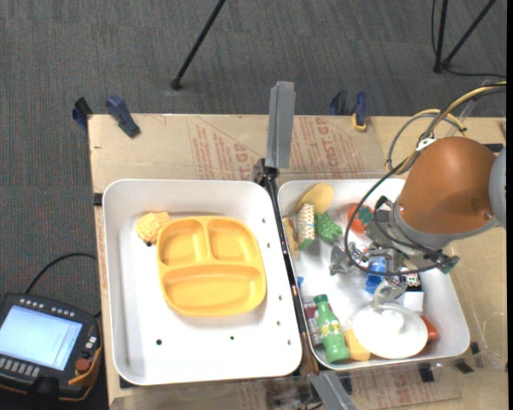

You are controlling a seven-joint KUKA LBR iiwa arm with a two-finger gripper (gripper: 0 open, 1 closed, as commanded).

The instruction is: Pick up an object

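You have the gripper (pixel 369 272) low in the right bin (pixel 457 310), but you cannot tell from this angle how its claw stands. At its 6 o'clock sits a white plate (pixel 392 331); at 7 o'clock, a green bottle (pixel 330 327). The left bin (pixel 124 272) holds a yellow divided tray (pixel 211 265), a corn cob (pixel 150 225) touching its 10 o'clock corner.

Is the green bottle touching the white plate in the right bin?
Cannot tell. In the camera view the green bottle lies just left of the white plate; their edges look very close, but a yellow piece sits between them low down, hiding any contact.
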